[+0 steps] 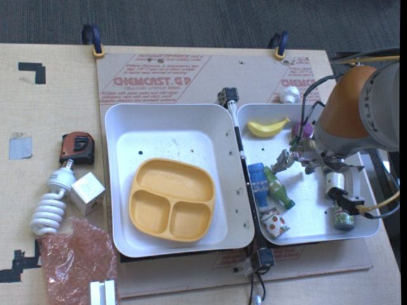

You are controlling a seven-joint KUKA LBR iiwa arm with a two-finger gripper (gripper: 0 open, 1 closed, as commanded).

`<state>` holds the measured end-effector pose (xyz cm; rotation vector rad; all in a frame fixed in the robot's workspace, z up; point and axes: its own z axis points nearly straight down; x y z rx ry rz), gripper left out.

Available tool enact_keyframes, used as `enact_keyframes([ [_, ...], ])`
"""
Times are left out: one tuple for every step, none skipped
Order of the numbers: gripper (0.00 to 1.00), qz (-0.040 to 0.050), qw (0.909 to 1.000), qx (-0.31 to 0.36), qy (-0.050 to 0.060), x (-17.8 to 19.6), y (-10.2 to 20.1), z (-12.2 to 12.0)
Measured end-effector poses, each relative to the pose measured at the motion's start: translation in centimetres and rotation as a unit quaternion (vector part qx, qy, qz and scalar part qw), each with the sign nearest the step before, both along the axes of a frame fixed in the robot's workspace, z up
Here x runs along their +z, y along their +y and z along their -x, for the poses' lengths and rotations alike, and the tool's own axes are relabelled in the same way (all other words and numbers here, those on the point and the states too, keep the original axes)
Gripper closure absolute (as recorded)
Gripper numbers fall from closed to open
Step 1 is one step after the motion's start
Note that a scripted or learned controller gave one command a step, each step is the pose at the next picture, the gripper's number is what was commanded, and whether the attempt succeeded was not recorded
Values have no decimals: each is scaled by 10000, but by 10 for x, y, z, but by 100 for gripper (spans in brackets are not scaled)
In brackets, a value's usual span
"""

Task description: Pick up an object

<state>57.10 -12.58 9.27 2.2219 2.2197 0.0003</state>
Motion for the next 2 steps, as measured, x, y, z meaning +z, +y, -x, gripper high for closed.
enact_keyframes([
  [100,4,10000,-7,-12,10,-1,-1],
  [0,8,10000,-7,-13,10,-1,-1],
])
